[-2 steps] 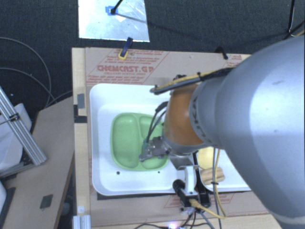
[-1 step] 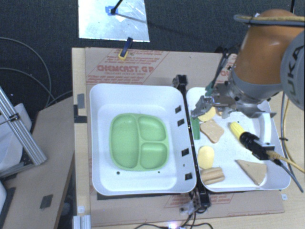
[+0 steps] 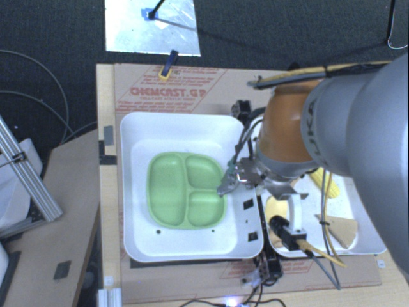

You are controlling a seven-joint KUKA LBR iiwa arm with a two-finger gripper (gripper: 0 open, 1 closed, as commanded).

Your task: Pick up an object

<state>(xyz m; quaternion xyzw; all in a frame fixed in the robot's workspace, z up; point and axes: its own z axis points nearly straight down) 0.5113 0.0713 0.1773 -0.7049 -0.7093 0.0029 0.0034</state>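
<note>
A green divided plate (image 3: 185, 189) with three compartments lies flat in the middle of the left white bin (image 3: 137, 130). My gripper (image 3: 226, 184) hangs at the plate's right rim, close to the wall between the two bins. The grey arm with its orange band (image 3: 287, 130) reaches in from the right and hides much of the right bin (image 3: 365, 248). In that bin a yellow object (image 3: 328, 185) and a tan wedge-shaped piece (image 3: 342, 230) show past the arm. A pale yellow round shape (image 3: 278, 207) peeks out under the wrist.
Both bins rest on a printed cardboard sheet (image 3: 172, 88). A shiny metal sheet (image 3: 153, 18) lies on the dark floor behind. At the left stand an aluminium frame (image 3: 25, 171) and a tan board (image 3: 70, 190). Cables run along the bench's front edge (image 3: 255, 277).
</note>
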